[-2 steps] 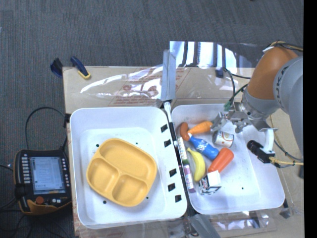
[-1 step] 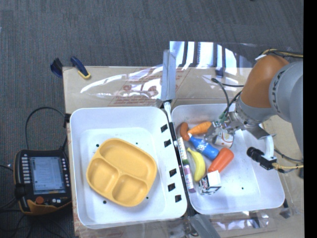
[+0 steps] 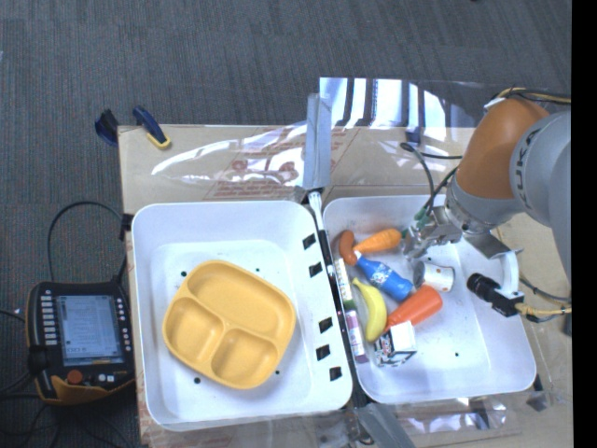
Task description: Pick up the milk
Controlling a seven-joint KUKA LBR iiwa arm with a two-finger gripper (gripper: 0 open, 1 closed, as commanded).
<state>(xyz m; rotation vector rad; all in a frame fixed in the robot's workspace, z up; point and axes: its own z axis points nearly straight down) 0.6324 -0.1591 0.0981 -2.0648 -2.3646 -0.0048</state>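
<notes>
The milk (image 3: 397, 343) is a small white carton with dark print, lying near the front left of the right bin (image 3: 485, 362). It rests just below a banana (image 3: 370, 308) and an orange-red carrot-shaped toy (image 3: 417, 306). My gripper (image 3: 422, 242) hangs over the back middle of the right bin, well behind the milk and apart from it. It is close to an orange carrot (image 3: 379, 242) and a small white cup-like piece (image 3: 438, 276). Nothing shows between its tips.
A blue bottle (image 3: 384, 276) and a brown sausage (image 3: 346, 245) also lie in the right bin. A yellow divided plate (image 3: 229, 323) sits in the left bin (image 3: 149, 250). A teach pendant (image 3: 79, 329) lies at the far left, off the bench.
</notes>
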